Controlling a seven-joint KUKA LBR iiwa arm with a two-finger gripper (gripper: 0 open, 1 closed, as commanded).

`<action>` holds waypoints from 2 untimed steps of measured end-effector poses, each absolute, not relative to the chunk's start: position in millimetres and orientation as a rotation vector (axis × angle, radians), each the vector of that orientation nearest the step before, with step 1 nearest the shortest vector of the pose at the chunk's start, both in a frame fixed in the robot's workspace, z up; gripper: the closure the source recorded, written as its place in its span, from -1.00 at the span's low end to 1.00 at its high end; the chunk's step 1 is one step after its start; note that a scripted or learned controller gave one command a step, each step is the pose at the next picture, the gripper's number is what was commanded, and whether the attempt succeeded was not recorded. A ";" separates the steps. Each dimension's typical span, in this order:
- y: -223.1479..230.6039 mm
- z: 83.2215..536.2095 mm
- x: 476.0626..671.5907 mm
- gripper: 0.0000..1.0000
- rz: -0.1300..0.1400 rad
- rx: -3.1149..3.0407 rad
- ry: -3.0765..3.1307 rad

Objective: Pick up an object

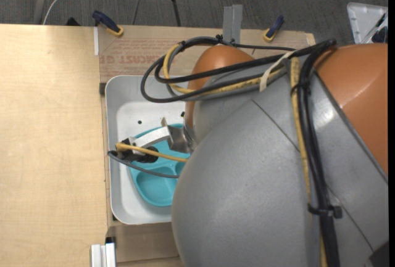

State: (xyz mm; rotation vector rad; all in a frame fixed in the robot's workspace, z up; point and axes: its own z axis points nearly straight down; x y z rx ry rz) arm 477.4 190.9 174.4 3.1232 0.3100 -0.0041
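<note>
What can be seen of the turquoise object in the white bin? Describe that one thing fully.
The turquoise object looks like smooth plastic, shaped like a shallow dish with a raised, curved rim. It lies open side up on the floor of the white bin, in the half nearer the camera, its rounded end close to the bin's near wall. The grey arm hides its right side and reaches down over its far edge; whether anything there touches it cannot be told.

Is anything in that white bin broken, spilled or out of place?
Nothing stands out. A teal thing lies in the bin, seemingly whole, though the arm covers part of it.
</note>
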 end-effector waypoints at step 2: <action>198.5 100.6 556.8 1.00 -0.003 3.124 0.308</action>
